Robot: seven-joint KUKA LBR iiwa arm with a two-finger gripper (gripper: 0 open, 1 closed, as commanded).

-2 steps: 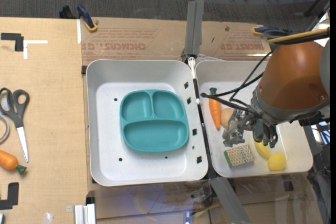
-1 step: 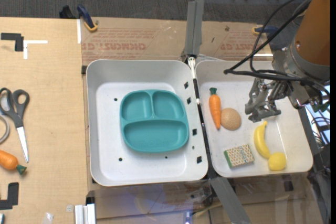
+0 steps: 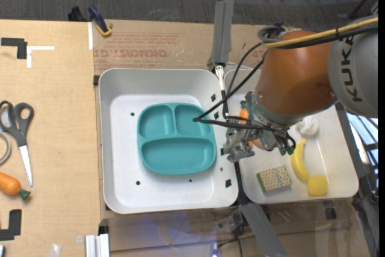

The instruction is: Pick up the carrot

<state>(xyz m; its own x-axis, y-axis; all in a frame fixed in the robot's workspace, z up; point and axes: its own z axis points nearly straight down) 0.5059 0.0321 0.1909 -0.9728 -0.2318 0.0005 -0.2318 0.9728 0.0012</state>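
Note:
An orange piece that looks like the carrot [image 3: 243,112] shows in the right bin [image 3: 337,192], near its left wall and mostly hidden under the arm. More orange peeks out beneath the wrist at the carrot's lower end [image 3: 258,141]. My gripper [image 3: 239,147] hangs low over the left side of the right bin, just below that orange piece and close to the wall between the bins. The big orange wrist band [image 3: 298,78] covers much of the bin's back half.
The left bin [image 3: 114,129] holds a teal divided plate [image 3: 177,138]. In the right bin lie a yellow banana [image 3: 299,159], a yellow round fruit [image 3: 317,185], a speckled green block [image 3: 274,177] and a white item [image 3: 308,126]. Scissors [image 3: 18,129] and another carrot-like toy [image 3: 9,183] lie on the wooden bench at the left.

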